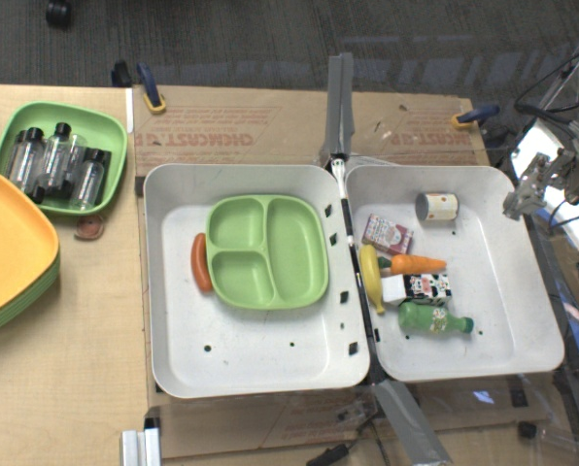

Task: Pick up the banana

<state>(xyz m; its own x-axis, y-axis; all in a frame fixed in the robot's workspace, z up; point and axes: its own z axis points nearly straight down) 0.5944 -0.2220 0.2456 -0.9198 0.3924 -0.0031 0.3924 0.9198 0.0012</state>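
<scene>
Banana point(370, 278) awaiting pickup at the right bin's point(523, 338) left wall.
It is wedged against the carrot point(418, 263) right of frame centre; the gripper point(528, 190) is parked at the right edge, its opening impossible to tell.

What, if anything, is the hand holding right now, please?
Nothing: the hand sits at the right bin's edge, apart from the banana.

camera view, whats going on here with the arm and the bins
The arm's claw sits at the far right edge of the right bin, apart from the items. The banana lies untouched along that bin's left wall, beside a carrot. The left bin holds a green divided plate.
</scene>
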